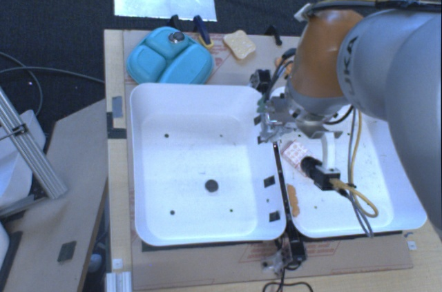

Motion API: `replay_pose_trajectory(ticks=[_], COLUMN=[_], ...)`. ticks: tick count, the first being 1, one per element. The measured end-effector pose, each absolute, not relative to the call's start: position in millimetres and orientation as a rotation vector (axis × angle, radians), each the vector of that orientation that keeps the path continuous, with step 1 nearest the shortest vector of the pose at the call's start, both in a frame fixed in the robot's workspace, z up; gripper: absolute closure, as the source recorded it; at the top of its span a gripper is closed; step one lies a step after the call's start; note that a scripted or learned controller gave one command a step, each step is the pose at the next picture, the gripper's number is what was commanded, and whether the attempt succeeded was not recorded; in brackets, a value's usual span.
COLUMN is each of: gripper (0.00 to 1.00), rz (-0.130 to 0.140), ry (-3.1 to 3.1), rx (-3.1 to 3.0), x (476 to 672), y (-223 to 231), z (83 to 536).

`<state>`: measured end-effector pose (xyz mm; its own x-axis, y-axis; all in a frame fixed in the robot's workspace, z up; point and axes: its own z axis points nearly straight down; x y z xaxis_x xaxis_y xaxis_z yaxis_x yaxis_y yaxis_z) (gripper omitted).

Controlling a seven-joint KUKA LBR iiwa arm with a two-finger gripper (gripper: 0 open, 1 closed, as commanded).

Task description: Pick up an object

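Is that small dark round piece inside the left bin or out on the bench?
Inside. The small dark round piece lies on the floor of the left bin, within its white walls and apart from them.

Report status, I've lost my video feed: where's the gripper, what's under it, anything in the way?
Gripper low over the divider between bins. Pink-and-white object in right bin, beside it, not held. Small dark disc alone in left bin. Yellow cable trailing across right bin.

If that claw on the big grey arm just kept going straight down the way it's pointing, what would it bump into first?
Probably the pink-and-white checked object lying in the right bin, just below the gripper. Depth is hard to judge from this slanted view, so it might instead meet the rim between the bins.
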<state>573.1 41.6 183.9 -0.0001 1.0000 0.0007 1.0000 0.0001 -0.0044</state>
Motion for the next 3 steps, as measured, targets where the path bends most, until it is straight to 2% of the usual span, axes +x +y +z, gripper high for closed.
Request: replay_pose_trajectory(ticks=[1,2,3], gripper=[1.0,1.0,1.0], rz=[-0.004,0.005,-0.01], ry=[-2.223,-2.219,-2.232], rx=[-2.223,-2.217,-2.22], x=[595.8,499.9,558.9], y=[19.8,38.2,53.4], z=[184.7,183.6,226.5])
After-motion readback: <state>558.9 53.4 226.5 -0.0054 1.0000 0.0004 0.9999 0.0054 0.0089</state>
